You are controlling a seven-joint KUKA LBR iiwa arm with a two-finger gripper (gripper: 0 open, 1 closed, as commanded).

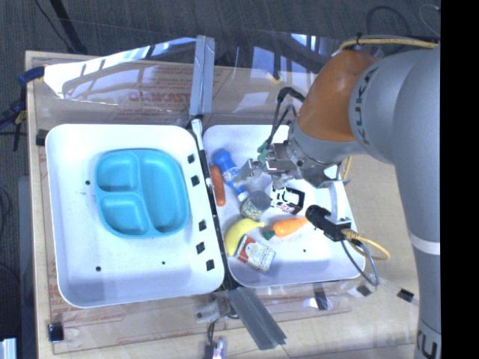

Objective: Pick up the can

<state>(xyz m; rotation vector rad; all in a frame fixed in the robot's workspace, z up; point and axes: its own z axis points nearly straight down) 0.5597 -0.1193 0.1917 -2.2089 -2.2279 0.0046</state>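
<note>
bottom of right bin: carton, banana, carrot | centre: can lying just below gripper | finger state: cannot tell | arm: enters from right of frame, wrist bent down-left over bin | left bin: 1 blue tray

The grey arm bore the letters "KUKA" beside its orange band; red print on the bench was too faint to read.
</note>
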